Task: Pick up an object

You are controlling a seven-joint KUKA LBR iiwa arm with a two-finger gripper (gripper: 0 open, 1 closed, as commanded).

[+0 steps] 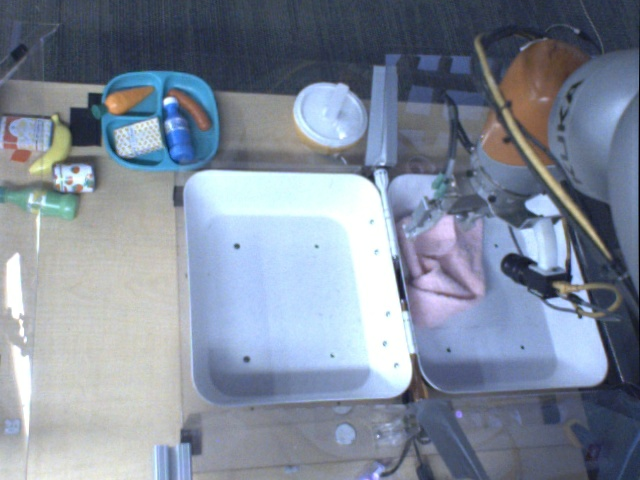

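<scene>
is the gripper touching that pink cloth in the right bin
Cannot tell. In the camera view the gripper sits over the upper edge of the pink cloth in the right bin, but from above, overlap could mean contact or hovering.

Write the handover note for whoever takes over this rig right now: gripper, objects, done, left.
Gripper: low in the right bin, at the top edge of the pink cloth; whether it grips cannot be told.
Pink cloth: crumpled against the right bin's left wall, lying on the floor.
Left bin: not involved.
Done: arm brought to the cloth.
Left: secure a grasp and lift it.
</scene>
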